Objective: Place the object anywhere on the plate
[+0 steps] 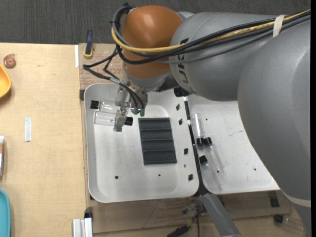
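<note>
We hover our gripper [120, 118] low over the clear tube [103, 111] in the left bin [101, 179]; whether the fingers hold it, we cannot tell.

On my arm [232, 48], just below the orange band [148, 33], dark lettering runs along the grey casing, but it is seen at a slant and partly behind the cables [207, 36], so I cannot read it for certain. Nothing else carries legible text, label or number.
</note>
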{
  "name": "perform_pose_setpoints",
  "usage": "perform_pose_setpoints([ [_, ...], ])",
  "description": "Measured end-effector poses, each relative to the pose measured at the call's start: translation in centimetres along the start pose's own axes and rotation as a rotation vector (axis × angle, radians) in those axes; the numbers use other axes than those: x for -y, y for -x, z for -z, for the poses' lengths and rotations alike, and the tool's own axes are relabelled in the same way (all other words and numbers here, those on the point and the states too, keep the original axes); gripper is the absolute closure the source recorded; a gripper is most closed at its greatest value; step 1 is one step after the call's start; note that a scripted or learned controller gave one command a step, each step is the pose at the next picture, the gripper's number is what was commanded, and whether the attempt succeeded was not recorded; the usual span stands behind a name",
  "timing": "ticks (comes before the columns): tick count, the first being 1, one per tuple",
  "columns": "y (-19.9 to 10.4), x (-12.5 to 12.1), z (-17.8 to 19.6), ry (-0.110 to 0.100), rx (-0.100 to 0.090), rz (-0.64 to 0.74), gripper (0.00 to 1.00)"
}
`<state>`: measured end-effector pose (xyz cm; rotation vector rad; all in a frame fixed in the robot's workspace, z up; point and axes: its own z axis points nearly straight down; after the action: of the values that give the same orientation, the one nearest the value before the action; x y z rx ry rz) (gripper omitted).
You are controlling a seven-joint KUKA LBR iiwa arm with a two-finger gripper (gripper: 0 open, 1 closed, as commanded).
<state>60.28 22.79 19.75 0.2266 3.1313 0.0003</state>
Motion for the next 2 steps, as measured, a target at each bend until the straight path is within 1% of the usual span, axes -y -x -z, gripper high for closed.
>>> perform_pose_setpoints([
  [1,-1.1,0.7,6.2,0.000,0.000,0.004,1.00],
  [2,-0.3,0.0,3.8,-0.001,-0.002,0.112,1.00],
])
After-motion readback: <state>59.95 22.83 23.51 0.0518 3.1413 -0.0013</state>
